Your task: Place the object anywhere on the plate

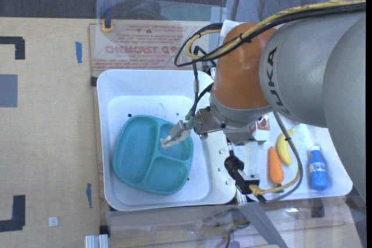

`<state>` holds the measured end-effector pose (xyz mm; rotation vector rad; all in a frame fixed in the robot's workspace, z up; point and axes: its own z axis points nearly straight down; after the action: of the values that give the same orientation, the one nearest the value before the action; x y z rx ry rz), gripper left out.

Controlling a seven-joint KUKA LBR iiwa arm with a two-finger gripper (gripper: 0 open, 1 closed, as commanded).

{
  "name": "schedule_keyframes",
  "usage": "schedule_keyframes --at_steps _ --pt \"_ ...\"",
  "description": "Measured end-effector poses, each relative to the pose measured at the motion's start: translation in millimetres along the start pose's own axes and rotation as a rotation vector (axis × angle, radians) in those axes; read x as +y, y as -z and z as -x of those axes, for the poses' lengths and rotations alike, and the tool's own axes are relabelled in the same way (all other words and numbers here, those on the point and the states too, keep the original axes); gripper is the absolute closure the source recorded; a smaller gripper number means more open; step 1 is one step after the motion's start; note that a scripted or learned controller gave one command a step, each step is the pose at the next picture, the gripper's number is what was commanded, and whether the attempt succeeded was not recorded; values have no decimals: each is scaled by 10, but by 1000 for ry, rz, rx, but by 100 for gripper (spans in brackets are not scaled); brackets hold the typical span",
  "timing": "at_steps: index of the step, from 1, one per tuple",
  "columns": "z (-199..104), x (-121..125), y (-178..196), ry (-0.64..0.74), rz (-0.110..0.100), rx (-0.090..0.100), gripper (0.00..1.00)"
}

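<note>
tool over teal plate | grip unclear | right bin partly hidden

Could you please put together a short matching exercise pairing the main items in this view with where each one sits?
Things:
1. divided teal plate
2. carrot
3. blue bottle
4. tool

Places:
A. right bin, nearest its right edge
B. over the plate's upper right compartment
C. lying in the left bin
D. right bin, just below the banana

Pairs: 1-C, 2-D, 3-A, 4-B
</note>
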<state>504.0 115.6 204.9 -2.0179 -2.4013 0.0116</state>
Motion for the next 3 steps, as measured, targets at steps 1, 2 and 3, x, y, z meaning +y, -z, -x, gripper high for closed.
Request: schedule_keyframes --at_steps 1,2,3 --pt "-730 -135 -882 -255 -3 -1 0" --pt "-567 562 -429 -334 2 -2 0" --pt "-559 1166 -1220 -745 5 0 0"
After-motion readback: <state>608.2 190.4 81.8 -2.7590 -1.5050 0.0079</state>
